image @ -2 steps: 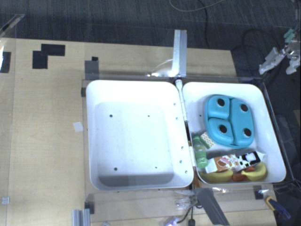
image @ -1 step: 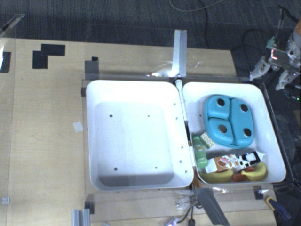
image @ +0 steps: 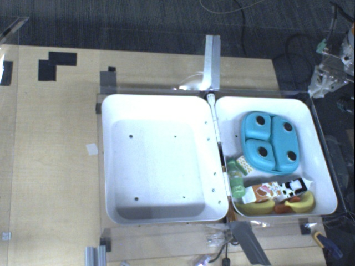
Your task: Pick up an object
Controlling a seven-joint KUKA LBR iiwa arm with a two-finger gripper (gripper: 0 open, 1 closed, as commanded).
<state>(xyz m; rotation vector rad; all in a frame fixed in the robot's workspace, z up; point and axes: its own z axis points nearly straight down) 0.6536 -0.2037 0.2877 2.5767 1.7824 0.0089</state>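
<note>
The right bin (image: pixel 316 121) holds a blue moulded tray-like piece (image: pixel 270 141) with four rounded lobes in its far half. Below that lie a small green bottle (image: pixel 236 182), a carton with an orange and cow-patch print (image: pixel 275 190) and a yellow banana (image: pixel 277 206) along the near wall. My gripper (image: pixel 327 77) hangs at the view's upper right, outside the right bin's far right corner and well away from every object. Nothing shows in its grasp.
The left bin (image: pixel 158 157) is a plain white tub beside the right one, with a metal post (image: pixel 212 60) rising behind the seam between them. A cable (image: pixel 238 4) loops on the dark floor at the back. Black tape marks (image: pixel 55 64) sit on the bench's left.
</note>
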